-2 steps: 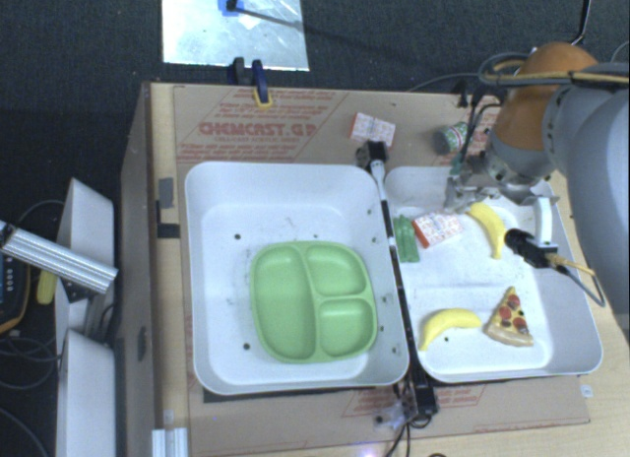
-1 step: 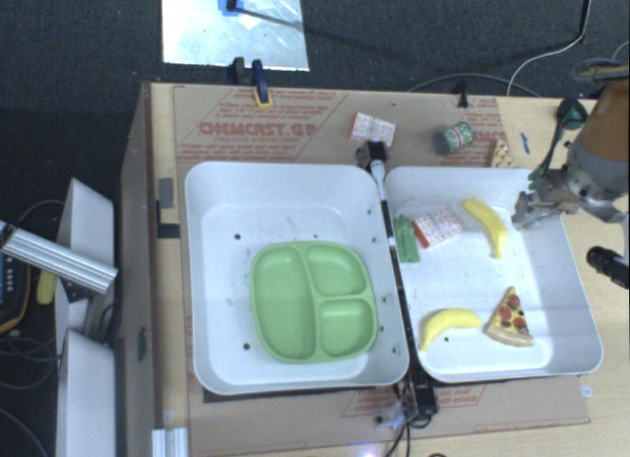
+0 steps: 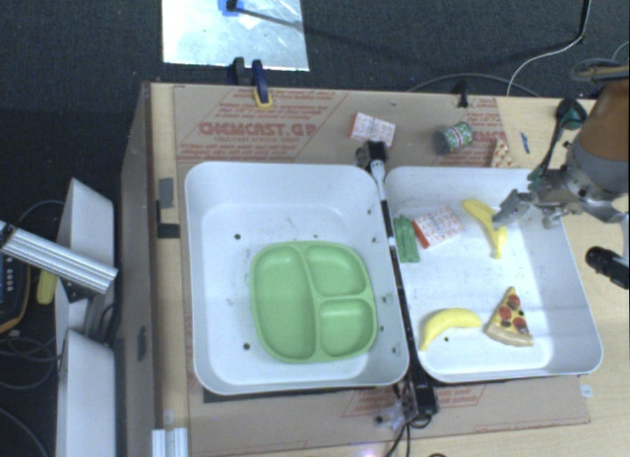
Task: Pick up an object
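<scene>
gripper: you see it low over the right bin's far side, nothing between its fingers; open or closed, you cannot tell | nearest: small banana just beside it, apparently untouched | farther: packet, pizza slice, second banana | progress: nothing lifted; grasp and lift remain

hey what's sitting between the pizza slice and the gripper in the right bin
Only bare white bin floor in the camera view. The gripper is above the pizza slice; the nearest thing, a banana, lies just left of that line.
</scene>
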Robot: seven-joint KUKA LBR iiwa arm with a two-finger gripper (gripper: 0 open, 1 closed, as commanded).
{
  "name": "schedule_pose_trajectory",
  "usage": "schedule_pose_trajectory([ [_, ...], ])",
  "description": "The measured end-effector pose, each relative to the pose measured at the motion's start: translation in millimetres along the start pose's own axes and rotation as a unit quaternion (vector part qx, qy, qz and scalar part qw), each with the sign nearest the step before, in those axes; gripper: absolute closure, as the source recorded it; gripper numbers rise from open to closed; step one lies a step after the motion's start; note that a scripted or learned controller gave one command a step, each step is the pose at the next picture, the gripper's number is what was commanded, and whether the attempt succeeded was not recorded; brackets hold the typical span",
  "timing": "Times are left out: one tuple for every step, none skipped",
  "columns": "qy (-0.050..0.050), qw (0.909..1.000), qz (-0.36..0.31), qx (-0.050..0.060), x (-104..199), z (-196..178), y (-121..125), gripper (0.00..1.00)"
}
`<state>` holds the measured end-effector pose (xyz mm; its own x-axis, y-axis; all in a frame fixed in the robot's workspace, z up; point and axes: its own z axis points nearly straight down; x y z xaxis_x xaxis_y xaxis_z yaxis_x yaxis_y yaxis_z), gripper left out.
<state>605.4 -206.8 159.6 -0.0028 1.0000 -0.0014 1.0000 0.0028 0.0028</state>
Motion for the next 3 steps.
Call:
schedule_pose_trajectory([
  [0.000, 1.0000, 0.000, -0.002, 29, 71, 25, 0.00],
  [-0.001, 1.0000, -0.002, -0.004, 29, 60, 26, 1.00],
  [0.001, 1.0000, -0.001, -0.002, 81, 19, 65, 1.00],
])
